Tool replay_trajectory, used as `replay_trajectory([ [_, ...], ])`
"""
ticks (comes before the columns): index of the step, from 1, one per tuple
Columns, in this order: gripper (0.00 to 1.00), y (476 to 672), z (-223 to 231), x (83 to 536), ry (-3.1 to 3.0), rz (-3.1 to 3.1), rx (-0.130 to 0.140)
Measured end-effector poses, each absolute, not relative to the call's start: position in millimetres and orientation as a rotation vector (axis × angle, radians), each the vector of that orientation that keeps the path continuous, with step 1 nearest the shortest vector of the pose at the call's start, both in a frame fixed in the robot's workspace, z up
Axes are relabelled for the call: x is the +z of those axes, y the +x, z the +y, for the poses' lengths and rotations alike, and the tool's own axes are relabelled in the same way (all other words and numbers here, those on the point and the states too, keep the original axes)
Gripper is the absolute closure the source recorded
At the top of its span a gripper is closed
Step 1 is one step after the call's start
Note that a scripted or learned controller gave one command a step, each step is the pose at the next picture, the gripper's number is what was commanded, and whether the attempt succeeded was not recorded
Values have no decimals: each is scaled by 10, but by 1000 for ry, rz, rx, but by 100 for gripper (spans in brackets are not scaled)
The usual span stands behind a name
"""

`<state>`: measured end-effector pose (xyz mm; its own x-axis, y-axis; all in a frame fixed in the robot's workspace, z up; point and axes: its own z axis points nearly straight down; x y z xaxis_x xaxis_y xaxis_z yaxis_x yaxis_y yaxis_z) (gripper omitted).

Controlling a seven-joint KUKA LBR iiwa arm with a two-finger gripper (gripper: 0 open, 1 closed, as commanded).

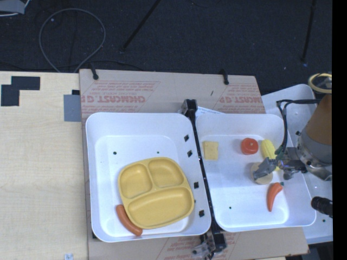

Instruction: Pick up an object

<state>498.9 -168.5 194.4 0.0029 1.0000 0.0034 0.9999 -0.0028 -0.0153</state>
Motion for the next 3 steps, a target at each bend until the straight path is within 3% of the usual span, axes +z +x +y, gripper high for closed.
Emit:
replay_trajectory([
  [1,0,5018,-1685,2007,-2219,-2219,3],
  [3,0,4952,-1741,876,-2218,-2216,4],
])
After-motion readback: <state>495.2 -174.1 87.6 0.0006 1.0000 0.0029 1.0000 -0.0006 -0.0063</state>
